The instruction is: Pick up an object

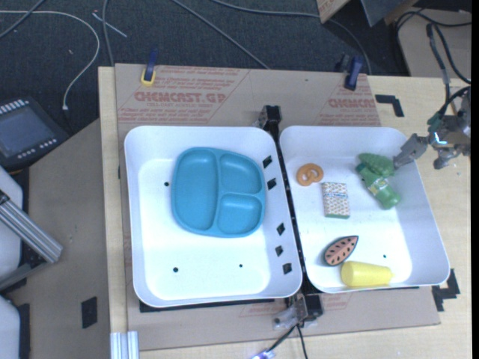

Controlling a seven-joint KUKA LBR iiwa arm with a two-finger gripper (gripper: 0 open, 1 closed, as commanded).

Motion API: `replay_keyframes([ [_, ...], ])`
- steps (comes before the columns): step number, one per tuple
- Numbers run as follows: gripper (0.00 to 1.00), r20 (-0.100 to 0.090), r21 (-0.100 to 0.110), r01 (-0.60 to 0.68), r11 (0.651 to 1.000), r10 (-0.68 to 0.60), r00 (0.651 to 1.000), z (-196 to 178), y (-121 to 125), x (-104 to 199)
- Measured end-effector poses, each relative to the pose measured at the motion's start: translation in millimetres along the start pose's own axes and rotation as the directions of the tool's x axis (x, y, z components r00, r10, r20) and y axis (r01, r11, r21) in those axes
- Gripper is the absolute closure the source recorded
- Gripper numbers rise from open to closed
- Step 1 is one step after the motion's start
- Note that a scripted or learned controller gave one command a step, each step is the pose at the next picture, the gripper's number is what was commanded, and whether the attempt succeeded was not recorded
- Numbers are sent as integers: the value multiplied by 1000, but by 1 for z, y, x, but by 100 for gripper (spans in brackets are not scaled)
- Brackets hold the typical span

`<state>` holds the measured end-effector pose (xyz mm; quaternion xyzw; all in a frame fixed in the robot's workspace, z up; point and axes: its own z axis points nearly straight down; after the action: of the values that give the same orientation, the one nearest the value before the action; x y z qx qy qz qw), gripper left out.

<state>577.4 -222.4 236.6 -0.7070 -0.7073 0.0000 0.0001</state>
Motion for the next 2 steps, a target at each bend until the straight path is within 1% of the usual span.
replay_keyframes([
  [1, 0, -2, 4, 0, 1000, 0, 1000, 46, -5, 7],
  [2, 0, -2, 5, 2, 1000, -2, 1000, 100, 3, 13],
])
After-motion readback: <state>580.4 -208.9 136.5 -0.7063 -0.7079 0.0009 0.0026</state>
